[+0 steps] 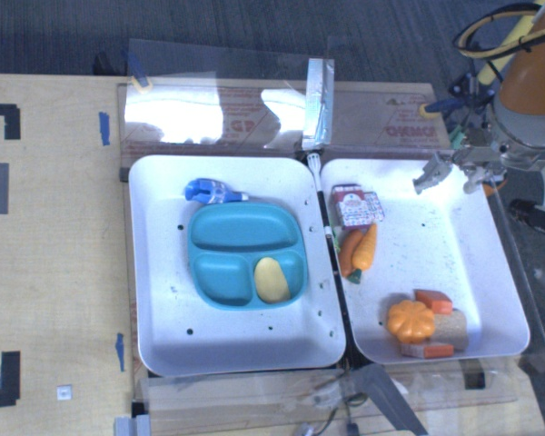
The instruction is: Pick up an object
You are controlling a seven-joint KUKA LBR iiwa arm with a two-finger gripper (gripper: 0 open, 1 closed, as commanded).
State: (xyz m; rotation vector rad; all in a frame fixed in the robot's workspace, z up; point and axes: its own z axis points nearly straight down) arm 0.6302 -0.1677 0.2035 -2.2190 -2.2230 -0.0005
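Blue plastic divided tray (245,252) sits in the left white bin (154,271), a yellow potato-shaped toy (271,280) in one compartment. Rightward, the right white bin (472,252) holds an orange toy carrot (361,249) against its left wall and an orange toy pumpkin (410,320) near the front. Hanging over the far right corner, the claw (456,173) looks released, holding nothing. Judged from here, a carrot hugging the wall could block a finger and slip.
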